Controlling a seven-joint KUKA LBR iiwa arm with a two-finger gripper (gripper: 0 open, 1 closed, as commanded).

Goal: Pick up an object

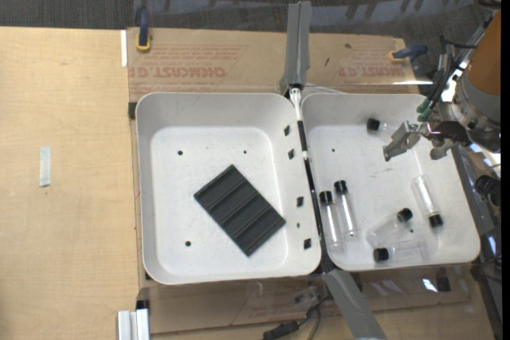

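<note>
You are looking at clear, black-capped vials [344,212] lying in the right bin [470,251], light, rigid, slippery and likely fragile, so be taking one mid-barrel across its width; the gripper [398,142] is hovering above that bin's upper part, jaws apart and empty.

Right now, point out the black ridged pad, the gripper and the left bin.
Pad [239,209]: camera view, its ridged middle.
Gripper [396,147]: camera view, between its fingertips.
Left bin [147,195]: camera view, its left wall.

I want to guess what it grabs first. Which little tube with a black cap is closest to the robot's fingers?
The tube at the far end of the right bin, just left of the gripper. The other tubes lie toward the bin's near end.
</note>
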